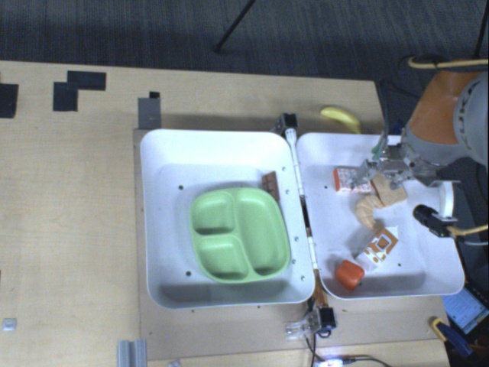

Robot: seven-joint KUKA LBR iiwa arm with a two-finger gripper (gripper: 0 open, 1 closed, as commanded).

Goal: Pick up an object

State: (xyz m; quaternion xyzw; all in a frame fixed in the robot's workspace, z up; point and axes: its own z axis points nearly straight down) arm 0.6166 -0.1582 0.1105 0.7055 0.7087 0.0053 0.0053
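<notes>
- The tool [382, 171] hangs low over the far part of the right bin [428, 270], at the end of the grey arm [458, 128] with its orange band, which comes in from the right.
- From this slanted view I cannot tell how far the tool is open, nor whether it has hold of anything.
- Just below the tool lies a tan, bread-like piece [391, 195], blocky and pale brown. Its upper edge meets the tool's tip in the view, and whether they truly touch cannot be told.
- Just to the left of the tool's tip lies a small red-and-white packet [346, 179], flat on the bin floor.
- Beside the tan piece, toward the bin's middle, lies a curved, croissant-like pastry [366, 213] of light brown.
- Nearer the front lies a white-and-orange wrapper [380, 245], tilted on a diagonal.
- A rounded red object [350, 274] sits near the front left corner of the right bin, apart from the wrapper.
- The left bin [164, 205] holds a green divided plate [240, 233] with three compartments, and a small brown item [269, 180] lies near the plate's far right edge.
- A yellow banana [340, 118] lies on the counter [69, 228] behind the right bin, outside it.
</notes>
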